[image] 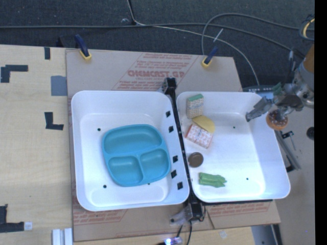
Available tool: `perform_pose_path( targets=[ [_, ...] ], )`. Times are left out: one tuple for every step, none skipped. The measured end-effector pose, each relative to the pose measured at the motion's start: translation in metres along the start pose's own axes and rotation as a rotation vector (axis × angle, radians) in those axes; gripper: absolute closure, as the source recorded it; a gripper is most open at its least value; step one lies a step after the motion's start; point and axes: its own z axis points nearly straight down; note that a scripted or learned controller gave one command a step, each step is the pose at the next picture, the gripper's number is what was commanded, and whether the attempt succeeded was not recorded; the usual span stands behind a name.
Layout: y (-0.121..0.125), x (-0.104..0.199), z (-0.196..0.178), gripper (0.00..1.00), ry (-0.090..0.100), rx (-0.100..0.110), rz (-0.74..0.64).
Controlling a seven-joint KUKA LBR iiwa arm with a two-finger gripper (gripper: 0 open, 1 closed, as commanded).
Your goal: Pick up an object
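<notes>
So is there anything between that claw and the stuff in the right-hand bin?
Nothing visible blocks it. The gripper hangs at the right white bin's far right edge; bare bin floor lies between it and the yellow wedge-shaped piece and the green toy vegetable.

You see two bins side by side mid-frame. In the left bin [82, 137] lies a divided tray [136, 154]. In the right bin [265, 172], along its left side, a box [194, 105] sits uppermost, then a wedge [204, 123] touching a packet [199, 136], a disc [195, 160], and a pod [212, 179] lowest.
</notes>
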Motion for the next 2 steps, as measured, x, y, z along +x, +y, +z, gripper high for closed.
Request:
perform_pose_path(
  targets=[
    [0.002, 0.001, -0.007, 0.0, -0.003, -0.012, -0.005],
    [0.001, -0.004, 0.056, 0.0, -0.002, -0.006, -0.004]
  ],
)
